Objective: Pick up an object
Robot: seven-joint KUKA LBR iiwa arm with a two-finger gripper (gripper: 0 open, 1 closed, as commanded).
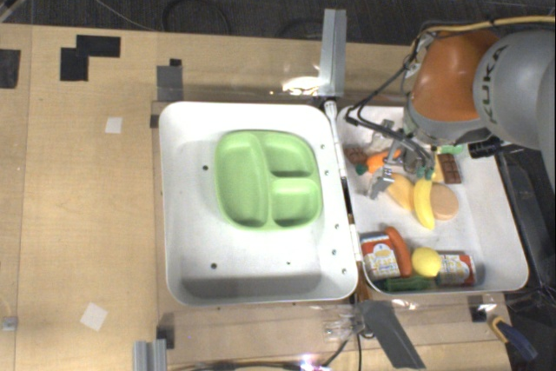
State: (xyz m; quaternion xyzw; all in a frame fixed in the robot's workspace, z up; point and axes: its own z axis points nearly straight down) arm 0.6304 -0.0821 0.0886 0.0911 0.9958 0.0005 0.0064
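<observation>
My gripper (388, 174) hangs low over the upper left part of the right bin (512, 248), below the orange wrist band (443, 82). It is right among the toy foods there: an orange carrot piece (374, 161) at its left and a yellow wedge (399, 194) just below it. A banana (423, 203) and a peach-coloured round piece (445, 204) lie a little to its right. I see nothing lifted off the bin floor.
Along the right bin's front lie a red-labelled can (379, 256), a red sausage (398, 242), a lemon (425, 261) and another can (454, 267). A brown bar (448, 168) lies near the wrist. The left bin (187, 265) holds a green divided plate (265, 178).
</observation>
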